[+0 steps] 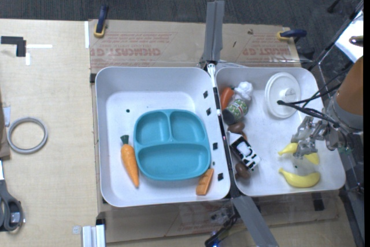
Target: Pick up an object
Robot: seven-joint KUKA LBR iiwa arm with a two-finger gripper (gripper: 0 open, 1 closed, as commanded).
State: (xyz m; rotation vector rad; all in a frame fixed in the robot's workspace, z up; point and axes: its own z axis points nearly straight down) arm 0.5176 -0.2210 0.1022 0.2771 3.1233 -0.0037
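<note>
Your end effector (304, 137) hangs low in the right bin (272, 182), near that bin's right wall, directly over a small yellow piece (288, 149) and just above the larger banana (299, 179) that lies by the bin's near right corner. You cannot tell from this slanted view whether it is released or clenched, and nothing is plainly seen held, so do not count anything as picked yet. The banana looks like a light, hollow plastic toy: stiff, smooth and probably slippery, and its curve will let it roll or squirt out under a pinch. Take it across the thick middle of the arc, closing on the two flat flanks rather than the tapered tips. The small yellow piece sits so close beside it that it may get nudged or caught along with it. The white lid (283, 94) near the bin's far side is flat and offers little to grip; the bottle (238, 103) and the dark toys by the divider are crowded together.
</note>
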